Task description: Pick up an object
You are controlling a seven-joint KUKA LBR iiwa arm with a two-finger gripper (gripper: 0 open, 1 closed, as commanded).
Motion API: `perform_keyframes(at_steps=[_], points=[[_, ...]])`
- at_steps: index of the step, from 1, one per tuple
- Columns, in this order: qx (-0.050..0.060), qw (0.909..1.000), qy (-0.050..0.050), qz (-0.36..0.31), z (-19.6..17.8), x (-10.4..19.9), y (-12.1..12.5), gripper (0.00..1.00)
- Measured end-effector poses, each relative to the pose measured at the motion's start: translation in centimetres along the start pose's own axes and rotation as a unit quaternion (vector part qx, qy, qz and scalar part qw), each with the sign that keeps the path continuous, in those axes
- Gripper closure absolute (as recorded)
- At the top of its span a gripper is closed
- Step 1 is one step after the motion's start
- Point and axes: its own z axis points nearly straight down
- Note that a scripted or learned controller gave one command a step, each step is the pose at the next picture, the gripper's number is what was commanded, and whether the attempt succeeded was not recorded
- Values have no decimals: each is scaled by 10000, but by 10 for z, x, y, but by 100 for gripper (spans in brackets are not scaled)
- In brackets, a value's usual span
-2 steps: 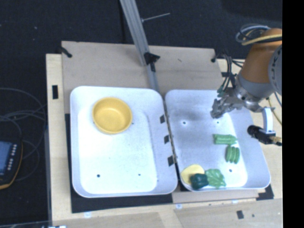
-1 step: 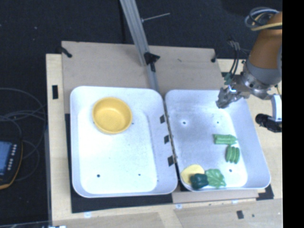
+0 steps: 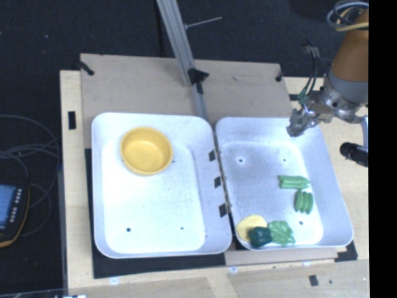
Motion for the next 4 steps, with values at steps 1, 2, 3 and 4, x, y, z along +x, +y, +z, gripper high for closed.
perform_keyframes(at_steps=[1, 2, 3, 4], points=[[9, 10000, 3, -20, -1, 61, -6, 100], [10, 10000, 6, -24, -1, 124, -10, 100], [14, 10000, 4, -20, 4, 172, -2, 100], [13, 10000, 4, -20, 12, 230, -11, 100]])
